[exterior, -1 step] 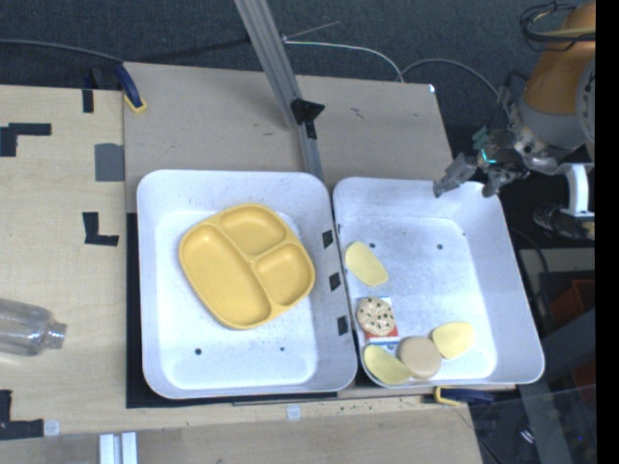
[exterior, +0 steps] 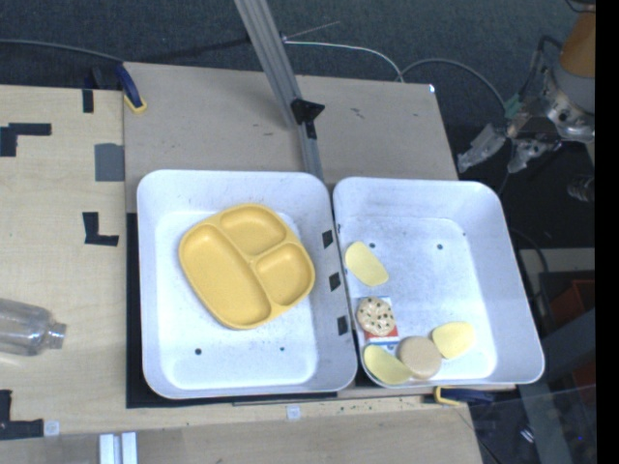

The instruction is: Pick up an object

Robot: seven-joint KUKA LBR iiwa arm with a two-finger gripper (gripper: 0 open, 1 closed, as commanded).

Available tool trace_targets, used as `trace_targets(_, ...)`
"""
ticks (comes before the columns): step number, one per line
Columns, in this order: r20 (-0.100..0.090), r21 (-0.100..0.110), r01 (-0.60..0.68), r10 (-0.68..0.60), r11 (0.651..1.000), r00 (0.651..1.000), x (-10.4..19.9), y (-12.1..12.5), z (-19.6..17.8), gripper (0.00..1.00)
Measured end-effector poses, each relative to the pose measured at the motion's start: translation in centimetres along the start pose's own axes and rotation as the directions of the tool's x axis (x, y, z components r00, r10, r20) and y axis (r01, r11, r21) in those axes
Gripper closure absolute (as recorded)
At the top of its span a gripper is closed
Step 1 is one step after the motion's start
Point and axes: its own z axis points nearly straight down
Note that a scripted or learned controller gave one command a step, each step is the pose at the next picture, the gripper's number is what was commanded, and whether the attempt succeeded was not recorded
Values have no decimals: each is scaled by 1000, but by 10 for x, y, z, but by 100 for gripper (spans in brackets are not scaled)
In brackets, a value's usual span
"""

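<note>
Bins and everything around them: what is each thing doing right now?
Yellow divided plate: flat in the left bin, nothing on it.
Cookie: lying in the right bin.
Tan disc: resting on a yellow piece.
Clear bottle: on its side.
Gripper: outside the bins.

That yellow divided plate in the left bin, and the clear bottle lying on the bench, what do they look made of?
The yellow divided plate looks like moulded plastic: one even colour, a soft dull sheen, rounded ridges between its three compartments. The clear bottle looks like thin see-through plastic, since the wooden bench shows through it, though glass cannot be ruled out from this view.
</note>
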Motion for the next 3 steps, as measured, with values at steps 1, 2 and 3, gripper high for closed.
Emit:
trace_targets(1,-4,18,-3,3,1000,1000,0,-63,140,0)
trace_targets(2,-3,7,0,0,1000,1000,1,-59,125,100)
trace_targets(3,-6,7,6,-6,1000,1000,131,-77,90,100)
